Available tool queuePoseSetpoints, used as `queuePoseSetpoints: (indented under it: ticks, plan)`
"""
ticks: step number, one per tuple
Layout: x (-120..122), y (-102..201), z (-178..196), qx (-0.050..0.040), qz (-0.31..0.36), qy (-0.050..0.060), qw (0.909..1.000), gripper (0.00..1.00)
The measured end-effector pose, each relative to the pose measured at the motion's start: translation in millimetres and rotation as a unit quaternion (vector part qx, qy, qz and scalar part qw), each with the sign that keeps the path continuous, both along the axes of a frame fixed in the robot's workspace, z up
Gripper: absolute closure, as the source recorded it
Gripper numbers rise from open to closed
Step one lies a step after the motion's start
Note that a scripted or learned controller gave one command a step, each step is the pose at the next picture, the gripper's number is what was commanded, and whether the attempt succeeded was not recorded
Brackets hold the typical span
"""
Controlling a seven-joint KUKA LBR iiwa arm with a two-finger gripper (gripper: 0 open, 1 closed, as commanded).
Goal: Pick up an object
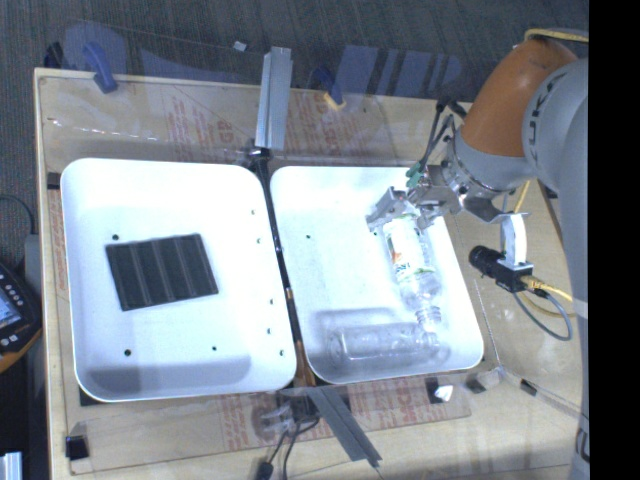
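Two white bins side by side on the bench (150, 118). Left bin (160, 183) holds one dark ribbed panel (161, 270), rectangular, lying flat and slightly skewed, four raised strips running along its short way.

Right bin (330, 258) holds two clear items. First, a clear plastic bottle (410, 263), lying on its side along the bin's right wall. Its body is see-through and crinkled-looking. A pale label wraps the middle with a small orange-red mark and a touch of green. The neck narrows toward the near end, and the base points to the far end, under the gripper. Second, a clear container (375, 340), also on its side, across the bin's near edge. It is wider, nearly colourless and hard to read against the white floor. The bottle's neck end lies just beside it, and I cannot tell whether they touch.

Gripper (408, 216) sits over the far right part of the right bin, at the bottle's base end. Jaws are spread apart, one on either side of that end. Contact with the bottle is not clear, and the bottle lies along the bin floor. The grey arm with its orange band (505, 98) comes in from the right.
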State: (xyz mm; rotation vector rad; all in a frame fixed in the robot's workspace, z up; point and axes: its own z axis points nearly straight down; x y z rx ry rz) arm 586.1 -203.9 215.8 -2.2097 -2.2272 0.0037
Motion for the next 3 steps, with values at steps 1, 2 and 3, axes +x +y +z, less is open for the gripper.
queuePoseSetpoints:
  ticks: [1,2,3]
  plan:
    - [2.5,-4.4,-10.9,0.0010,0.032,0.000,0.9995,0.00]
    - [-10.3,-4.5,-16.3,0.0007,0.055,0.000,0.9985,0.00]
    - [3.8,-4.1,-36.7,0.0006,0.068,0.000,0.9977,0.00]
